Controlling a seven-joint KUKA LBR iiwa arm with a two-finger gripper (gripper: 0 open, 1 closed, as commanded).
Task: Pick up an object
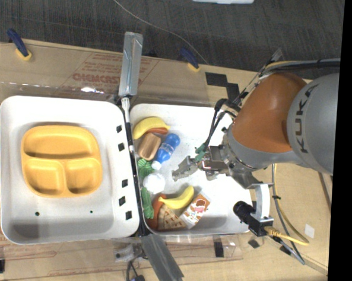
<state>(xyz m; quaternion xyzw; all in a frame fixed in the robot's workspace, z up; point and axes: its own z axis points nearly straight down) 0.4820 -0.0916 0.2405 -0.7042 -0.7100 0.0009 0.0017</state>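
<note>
The right bin (219, 220) holds a heap of toy food along its left side. At the top lies a yellow banana (148, 127), with a brown bread roll (148, 145) and a blue bottle (167, 146) just below it. Lower down are a white round piece (154, 182), a second banana (179, 198), a waffle (168, 217) and a small printed packet (197, 208). Green leafy pieces (144, 168) line the bin's left wall. My gripper (188, 166) hangs over the middle of this bin, just right of the bottle and above the second banana. Nothing is seen in its grasp.
The left bin (8, 156) holds a yellow divided tray (60, 158). The arm's grey and orange body (272, 122) covers the right bin's right part. A metal bar (131, 63) stands at the divider between the bins. Clamps and cables lie along the bench edges.
</note>
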